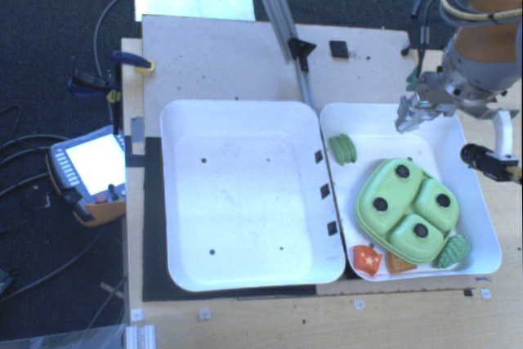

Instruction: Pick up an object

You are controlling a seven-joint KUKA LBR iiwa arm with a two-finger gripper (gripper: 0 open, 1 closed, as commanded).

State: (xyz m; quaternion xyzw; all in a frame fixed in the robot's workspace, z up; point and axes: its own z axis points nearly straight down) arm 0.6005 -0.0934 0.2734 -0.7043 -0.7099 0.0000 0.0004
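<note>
The right bin (482, 217) holds a large light-green lumpy toy with dark dots (407, 211), a small ribbed green piece (342, 149) near its left wall, a red piece with a white star (366, 259), an orange piece (400, 263) and a bumpy dark-green piece (453, 251) along the front. My gripper (409, 116) hangs over the far part of this bin, above and to the right of the ribbed green piece. Nothing shows between its fingers.
The left bin (176, 200) lies beside the right one. A slanted metal pole (276, 0) crosses the back of the bench. A teach pendant (88, 172) and cables lie on the floor at left. A black knob (484, 160) sticks out at the right.
</note>
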